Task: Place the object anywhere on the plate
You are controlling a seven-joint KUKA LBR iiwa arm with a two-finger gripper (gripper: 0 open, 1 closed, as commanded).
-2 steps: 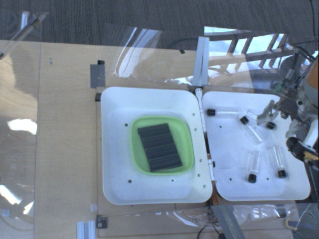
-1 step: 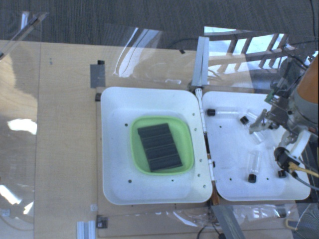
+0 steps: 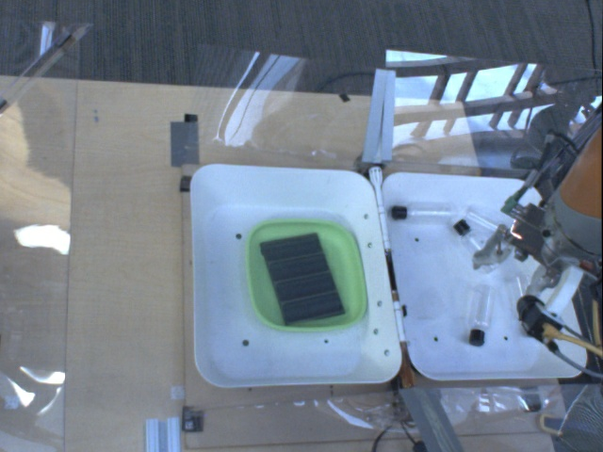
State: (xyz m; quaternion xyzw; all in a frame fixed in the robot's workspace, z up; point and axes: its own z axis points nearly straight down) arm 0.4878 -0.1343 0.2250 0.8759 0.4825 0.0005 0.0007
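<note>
Surface (image 3: 104,252): pale wood bench under a clear, reflective sheet; carries two shallow white bins side by side.

Left bin (image 3: 217,347): white, square, rounded corners; holds the plate at its centre.

Plate (image 3: 353,271): light green, square, with a raised rim; sits flat in the middle of the left bin, well apart from the arm.

Dark block (image 3: 301,278): dark grey, ribbed slab lying flat on the plate, turned slightly off square (judged to be the task's object, already resting where the task wants it, though the view alone cannot confirm that it is the object meant).

Right bin (image 3: 424,342): white; holds several clear tubes with black caps, scattered, lying on their sides.

Far tube (image 3: 424,213): clear, black cap at its left end, near the bin's far wall.

Near tube (image 3: 480,314): clear, black cap at its near end, lying just left of the arm.

Arm (image 3: 579,191): grey with an orange band, reaching in from the right over the right bin's right side.

Hand (image 3: 499,243): metal fingers over the right bin, near the far tubes; too small and cluttered to tell how far open it is or whether it grips anything.
</note>
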